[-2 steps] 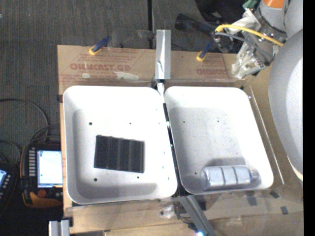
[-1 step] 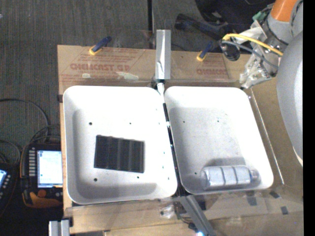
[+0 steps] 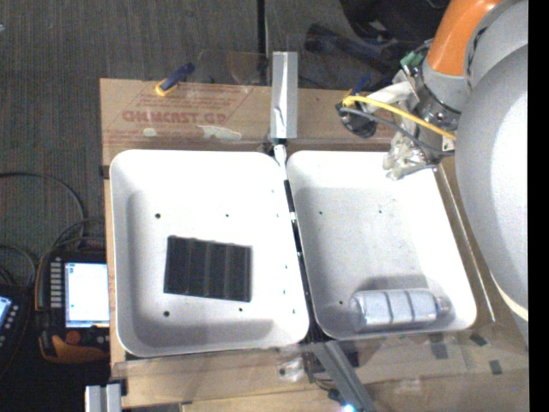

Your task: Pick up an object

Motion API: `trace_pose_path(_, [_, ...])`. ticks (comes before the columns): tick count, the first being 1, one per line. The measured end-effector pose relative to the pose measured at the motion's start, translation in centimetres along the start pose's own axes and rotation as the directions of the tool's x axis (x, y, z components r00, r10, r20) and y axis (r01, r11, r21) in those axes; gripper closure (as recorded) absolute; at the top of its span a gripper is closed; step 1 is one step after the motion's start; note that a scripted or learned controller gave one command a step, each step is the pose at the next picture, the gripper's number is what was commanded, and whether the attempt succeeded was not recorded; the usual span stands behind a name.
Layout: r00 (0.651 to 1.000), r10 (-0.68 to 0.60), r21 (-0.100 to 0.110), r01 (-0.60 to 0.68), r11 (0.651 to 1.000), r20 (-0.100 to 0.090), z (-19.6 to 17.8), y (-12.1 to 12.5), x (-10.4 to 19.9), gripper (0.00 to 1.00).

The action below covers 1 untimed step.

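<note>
A black ribbed rectangular block (image 3: 208, 269) lies flat in the left bin (image 3: 137, 178), a little left of its middle. A grey segmented object (image 3: 400, 307) lies along the near wall of the right bin (image 3: 360, 187). My gripper (image 3: 410, 156) hangs over the far right corner of the right bin, well away from both objects. Nothing shows in it. The arm's orange band (image 3: 459, 24) and grey body rise above and to the right of it.
A yellow cable (image 3: 386, 106) loops beside the wrist. A metal bracket (image 3: 284, 97) stands behind the seam between the bins on a cardboard sheet (image 3: 184, 114). A handheld pendant (image 3: 81, 294) lies left of the bench.
</note>
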<state>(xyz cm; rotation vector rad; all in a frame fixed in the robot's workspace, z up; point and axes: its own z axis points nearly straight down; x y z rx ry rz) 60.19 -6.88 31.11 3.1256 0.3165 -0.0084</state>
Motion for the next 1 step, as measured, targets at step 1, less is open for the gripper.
trace_pose_path(1, [1.0, 0.003, -0.001, -0.003, 1.0, -0.001, -1.74, 4.62, -3.77, 1.0])
